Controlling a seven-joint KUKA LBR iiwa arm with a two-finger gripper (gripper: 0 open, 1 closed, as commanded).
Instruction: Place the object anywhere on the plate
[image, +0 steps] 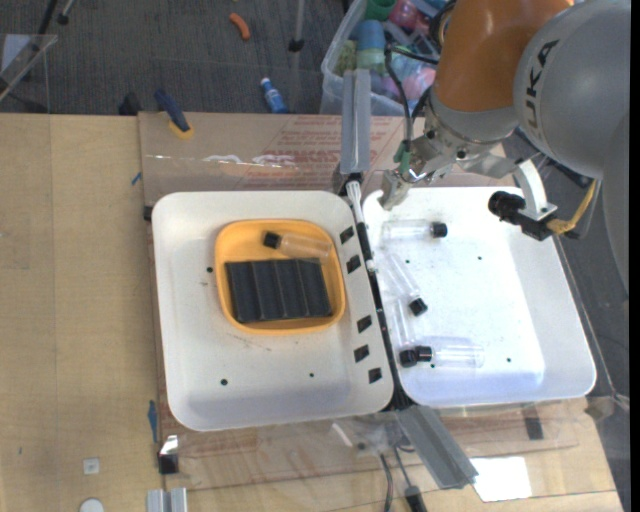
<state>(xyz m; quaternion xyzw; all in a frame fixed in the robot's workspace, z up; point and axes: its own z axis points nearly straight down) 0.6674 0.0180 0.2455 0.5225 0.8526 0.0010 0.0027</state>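
We observed the scene from above, working from the near edge of the wooden tabletop (70, 300) toward the far side. Two shallow white bins stood side by side on it. In the right bin (540, 340), nearest to us, lay a clear vial with a black cap (440, 354), on its side close to the central divider. Slightly farther in lay a second capped vial (407, 290), set at a slant, and farther still a third vial (415, 231) lay near the bin's far rim. In the left bin (190, 380) rested an orange plate (228, 245). On the plate lay a black ribbed block (279, 290), covering most of its near half, and just beyond the block a fourth clear vial with a black cap (292, 242) lay on its side, touching the plate's surface. At the far edge of the right bin hung the hand (392, 190), raised above the rim beneath the arm's orange band (480, 50). We could not tell whether it was wide or narrow; nothing showed in its grip.
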